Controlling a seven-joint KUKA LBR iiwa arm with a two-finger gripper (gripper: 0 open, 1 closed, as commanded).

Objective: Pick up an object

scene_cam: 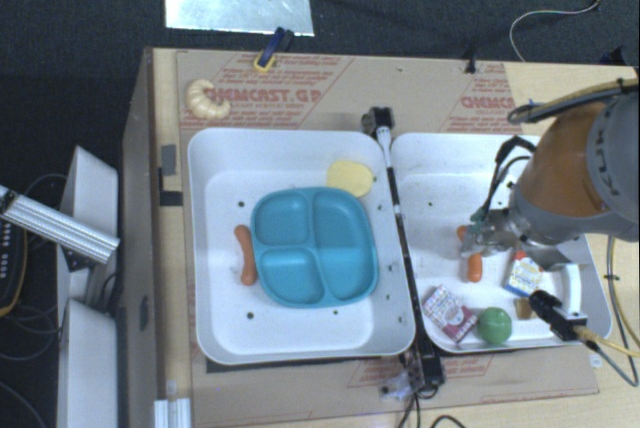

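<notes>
Reaching in from three o'clock, the grey arm [590, 166] with its orange band hangs over the right bin [440, 156], and its gripper [487, 234] sits low near the middle of that bin, just above a small orange sausage [474, 266] that lies on the bin floor. Whether the fingers stand apart or together I cannot tell, since the wrist and cabling hide them from this slanted overhead camera; nothing is plainly seen between them, so I would not call anything held. The sausage looks the likely target, lying at about six o'clock from the gripper and close under it. Other things share the right bin: a small white and blue carton [523, 276] at four o'clock from the gripper, a green ball [494, 324] near the front wall, and a red and white packet [449, 313] beside the ball toward nine o'clock. The left bin [215, 316] bears a blue divided plate [315, 246], a second orange sausage [245, 256] touching or just beside the plate's nine o'clock edge, and a yellow round piece [350, 178] at the plate's one o'clock. In my judgement the step in hand is the descent or closing on the sausage; the next move calls for a centred closing on it, then a straight lift.
</notes>
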